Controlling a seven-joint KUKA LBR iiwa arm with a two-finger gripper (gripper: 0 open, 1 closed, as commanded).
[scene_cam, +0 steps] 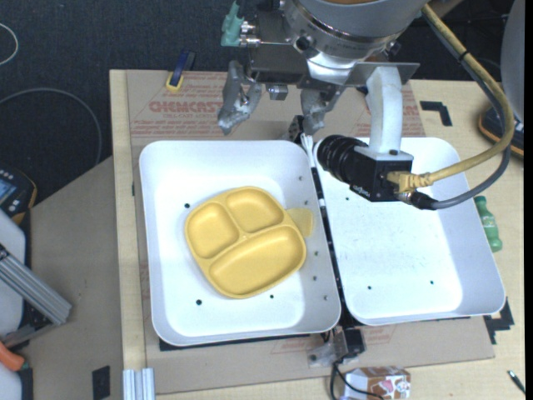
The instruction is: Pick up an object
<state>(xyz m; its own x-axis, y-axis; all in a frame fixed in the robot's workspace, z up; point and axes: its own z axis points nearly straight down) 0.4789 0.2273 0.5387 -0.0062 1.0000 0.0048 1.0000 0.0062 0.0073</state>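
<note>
Hanging open and empty near top centre, the gripper (271, 111) has the yellow tray (244, 242) below it, toward lower left, long axis running diagonally.

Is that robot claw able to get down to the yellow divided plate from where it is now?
Probably yes. The gripper hangs open above the far rim of the left bin, and the yellow plate lies flat and uncovered, nothing between them. Gripping its low, wide shape may be harder.
</note>
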